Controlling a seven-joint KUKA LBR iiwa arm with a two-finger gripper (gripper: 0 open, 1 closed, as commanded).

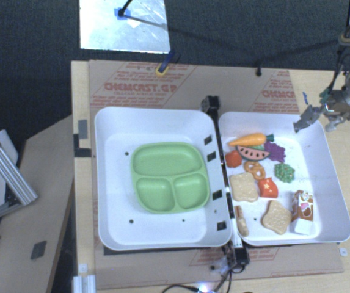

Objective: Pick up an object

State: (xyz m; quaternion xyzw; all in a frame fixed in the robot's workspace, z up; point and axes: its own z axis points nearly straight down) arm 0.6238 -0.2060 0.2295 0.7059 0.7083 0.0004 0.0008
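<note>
**A:** Any writing you can read?

**B:** Red "CHEMCAST GP" lettering on the brown paper-faced sheet (pixel 181 81) under the two shallow white bins. The brown-and-white toy carton (pixel 303 207) has print too small to read.

**A:** What's in the bins?

**B:** The left bin (pixel 110 182) holds one green three-compartment plastic plate (pixel 168 177). The right bin (pixel 330 182) holds the toy food: one orange carrot (pixel 248 140), one watermelon slice (pixel 254 152), one purple grape bunch (pixel 277 151), one green broccoli (pixel 284 173), two bread slices (pixel 244 187), among other small pieces.

**A:** And the two-finger gripper (pixel 318 118)?

**B:** Above the right bin's far right corner, partly cut off; fingers spread apart, nothing between them.
</note>
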